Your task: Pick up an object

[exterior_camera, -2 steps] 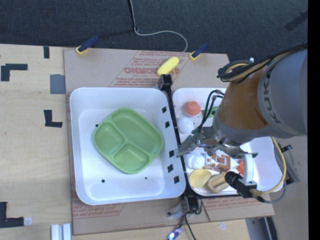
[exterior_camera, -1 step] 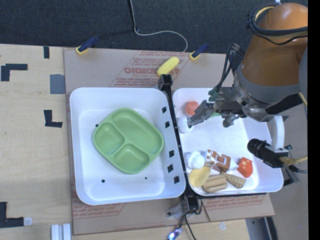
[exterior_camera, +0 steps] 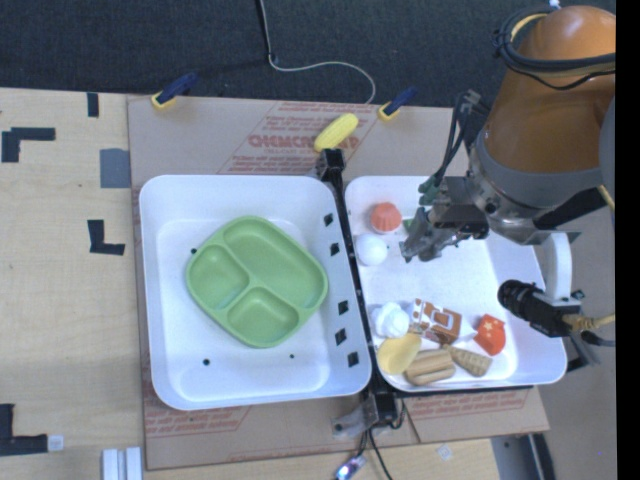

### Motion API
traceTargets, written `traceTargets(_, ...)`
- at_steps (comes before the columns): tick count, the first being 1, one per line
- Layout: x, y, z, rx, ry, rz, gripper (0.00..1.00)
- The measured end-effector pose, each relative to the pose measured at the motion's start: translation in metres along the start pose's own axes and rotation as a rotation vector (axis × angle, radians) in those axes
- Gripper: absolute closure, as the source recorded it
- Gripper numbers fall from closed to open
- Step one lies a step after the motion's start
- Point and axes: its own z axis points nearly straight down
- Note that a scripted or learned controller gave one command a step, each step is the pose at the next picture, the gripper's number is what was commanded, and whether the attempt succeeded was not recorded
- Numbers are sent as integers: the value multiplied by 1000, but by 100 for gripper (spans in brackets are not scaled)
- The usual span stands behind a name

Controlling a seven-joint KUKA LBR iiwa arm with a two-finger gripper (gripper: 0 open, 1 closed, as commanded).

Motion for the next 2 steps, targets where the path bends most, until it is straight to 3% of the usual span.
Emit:
traceTargets(1, 46, 0, -25, -3, 2, -2, 100)
traceTargets(2, 52, 0, -49, -4, 2, 1, 100)
